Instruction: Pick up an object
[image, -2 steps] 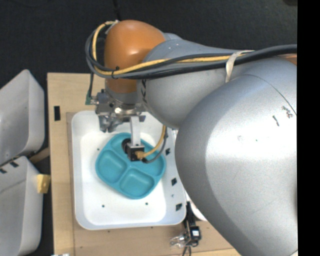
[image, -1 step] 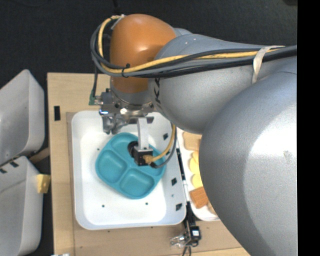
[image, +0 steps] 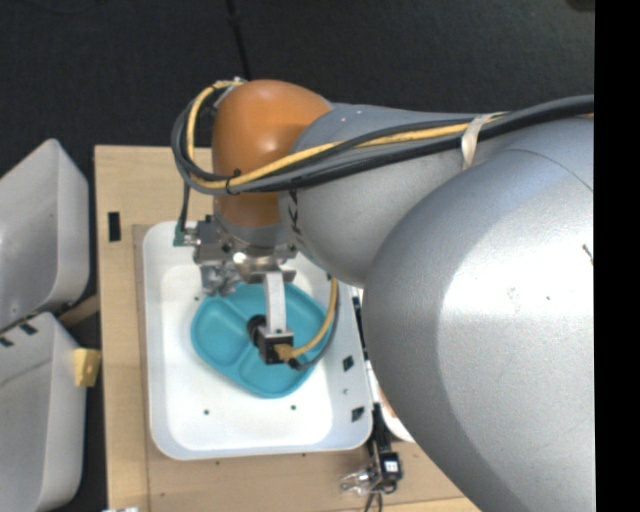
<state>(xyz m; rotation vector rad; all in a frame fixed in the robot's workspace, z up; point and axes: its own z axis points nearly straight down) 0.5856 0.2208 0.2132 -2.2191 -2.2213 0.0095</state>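
So the big grey arm (image: 470, 300) is reaching in from the right and hogging most of the view, with its orange band (image: 262, 125) sitting high over the white bin (image: 200, 425). The gripper (image: 238, 272) is hanging just under that band, right above the upper edge of a teal divided plate (image: 225, 338). Maybe it's touching, maybe not, honestly can't say. Can't tell whether it's released or clenched from here either. The plate is lying flat around the middle of the bin, and the bin is sitting on the pale wooden bench (image: 122, 320).
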